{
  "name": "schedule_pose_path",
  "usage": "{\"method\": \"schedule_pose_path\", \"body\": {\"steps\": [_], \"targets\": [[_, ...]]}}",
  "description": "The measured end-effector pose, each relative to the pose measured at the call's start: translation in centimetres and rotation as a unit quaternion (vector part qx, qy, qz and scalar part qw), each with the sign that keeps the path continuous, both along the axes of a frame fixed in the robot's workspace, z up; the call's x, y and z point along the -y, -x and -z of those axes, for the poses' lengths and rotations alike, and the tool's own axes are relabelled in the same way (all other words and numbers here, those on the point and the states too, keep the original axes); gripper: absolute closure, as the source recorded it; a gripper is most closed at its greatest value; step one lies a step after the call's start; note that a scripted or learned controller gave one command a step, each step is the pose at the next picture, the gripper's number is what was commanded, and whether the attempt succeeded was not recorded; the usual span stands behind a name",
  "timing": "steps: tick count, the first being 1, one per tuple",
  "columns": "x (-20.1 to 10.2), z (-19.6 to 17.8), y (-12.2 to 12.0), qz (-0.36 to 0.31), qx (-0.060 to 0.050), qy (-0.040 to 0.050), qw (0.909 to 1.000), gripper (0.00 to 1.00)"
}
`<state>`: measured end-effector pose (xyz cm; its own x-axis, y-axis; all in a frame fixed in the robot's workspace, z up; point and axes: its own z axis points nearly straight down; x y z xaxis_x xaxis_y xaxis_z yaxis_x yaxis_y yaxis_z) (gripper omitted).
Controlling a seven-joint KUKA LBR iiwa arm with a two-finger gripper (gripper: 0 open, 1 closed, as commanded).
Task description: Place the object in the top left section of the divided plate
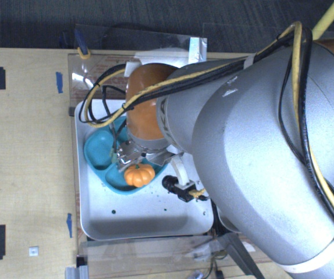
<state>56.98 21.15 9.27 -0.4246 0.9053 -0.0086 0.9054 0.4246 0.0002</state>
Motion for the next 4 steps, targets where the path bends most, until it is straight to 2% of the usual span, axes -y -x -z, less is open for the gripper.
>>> {"method": "schedule_pose_path", "body": {"steps": [1,2,3,4], "targets": [[3.0,-5.3,-2.2,0.152,-0.001,-0.0035,0.9884,1.00],[1.7,-2.2,-1.4,0.219,-0.002,-0.0032,0.9758,1.00],[3.2,-1.8,-1.3,0.227,-0.006,0.0077,0.9739,0.00],[-0.8,-0.1,4.8,0.258,0.010,-0.0071,0.9660,0.00]]}}
